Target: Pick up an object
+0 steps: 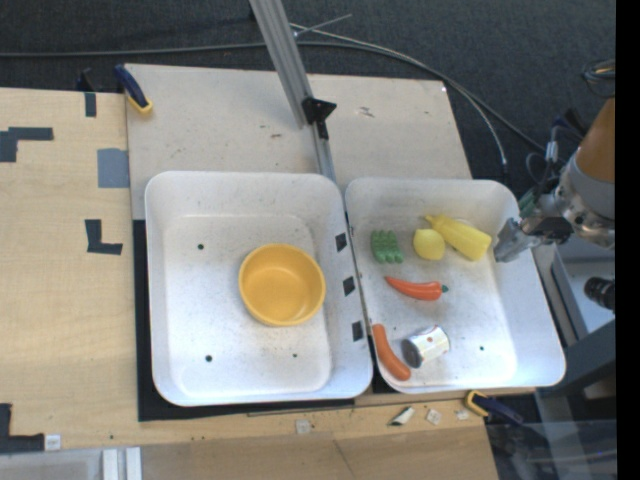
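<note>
The right bin [520,338] holds a green ridged piece [386,246], a small yellow round fruit [429,244], a yellow corn-like piece [460,236], a red chili pepper [415,288], an orange sausage-shaped piece [390,352] and a small white and dark can [426,345] lying on its side. A yellow bowl [282,284] sits in the left bin [180,268]. My gripper [512,238] hangs at the right bin's right rim, just right of the corn-like piece, with nothing seen held in it.
A grey metal bar [285,48] slants down from the top toward the gap between the bins. Cables [430,68] run across the dark floor behind. Yellow clamps sit at the board's far left corner [133,88] and front right edge [482,404].
</note>
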Motion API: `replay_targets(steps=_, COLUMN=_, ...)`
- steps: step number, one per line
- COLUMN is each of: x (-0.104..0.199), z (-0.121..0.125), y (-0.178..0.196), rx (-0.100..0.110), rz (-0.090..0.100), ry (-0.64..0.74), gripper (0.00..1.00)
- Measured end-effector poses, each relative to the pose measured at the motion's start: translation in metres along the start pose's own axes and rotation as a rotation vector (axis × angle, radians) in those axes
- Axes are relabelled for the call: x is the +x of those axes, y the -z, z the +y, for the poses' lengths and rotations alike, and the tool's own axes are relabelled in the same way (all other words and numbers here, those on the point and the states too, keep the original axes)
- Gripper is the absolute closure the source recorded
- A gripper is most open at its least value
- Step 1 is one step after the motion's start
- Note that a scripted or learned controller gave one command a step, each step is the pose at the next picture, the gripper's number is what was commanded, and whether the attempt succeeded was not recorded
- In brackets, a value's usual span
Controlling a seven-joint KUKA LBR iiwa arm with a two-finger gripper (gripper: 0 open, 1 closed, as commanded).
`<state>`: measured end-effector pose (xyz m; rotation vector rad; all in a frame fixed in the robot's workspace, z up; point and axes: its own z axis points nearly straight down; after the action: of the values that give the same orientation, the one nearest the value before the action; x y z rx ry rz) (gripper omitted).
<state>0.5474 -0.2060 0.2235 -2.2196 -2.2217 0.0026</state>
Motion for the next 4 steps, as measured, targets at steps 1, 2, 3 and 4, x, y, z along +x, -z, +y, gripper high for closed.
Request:
replay_targets(steps=1, x=0.0, z=0.0, y=0.0, rx=0.0, rz=0.0, ry=0.0, gripper=0.0)
replay_targets(steps=2, x=0.001, z=-0.005, y=-0.046, rx=0.006, rz=0.001, ry=-0.001, gripper=0.0)
replay_targets(steps=3, x=0.01, z=-0.001, y=-0.099, rx=0.006, rz=0.002, ry=0.001, gripper=0.0)
replay_targets(steps=4, x=0.01, z=0.0, y=-0.134, rx=0.0, rz=0.001, ry=-0.001, gripper=0.0)
